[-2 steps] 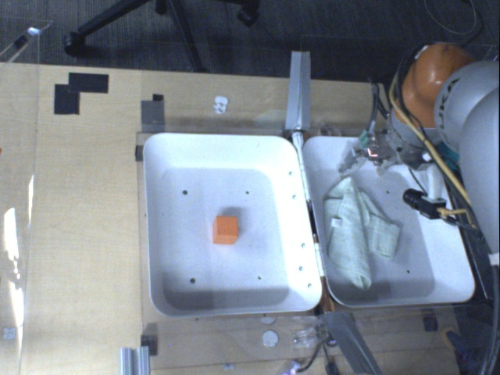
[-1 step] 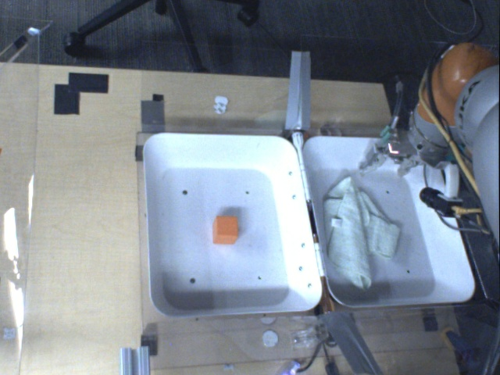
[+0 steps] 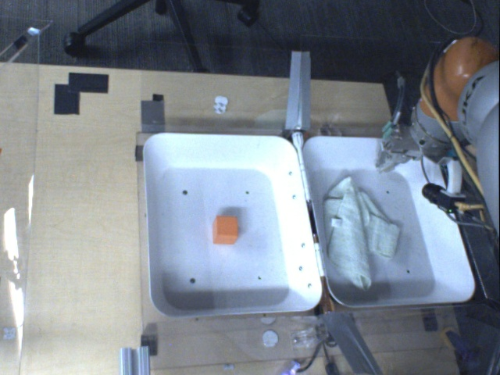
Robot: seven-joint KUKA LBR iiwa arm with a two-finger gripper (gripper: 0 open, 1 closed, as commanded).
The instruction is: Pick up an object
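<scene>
A small orange cube lies near the middle of the left white bin. A crumpled pale cloth lies in the right white bin, stretched from its upper middle to its lower middle. My gripper hangs over the right bin's back edge, up and to the right of the cloth and apart from it. Nothing is seen between its fingers. The grey arm with its orange band comes in from the upper right.
A metal post rises at the back between the two bins. Black cables hang from the arm over the right bin's right side. The wooden bench spreads out to the left. An office chair base stands on the floor behind.
</scene>
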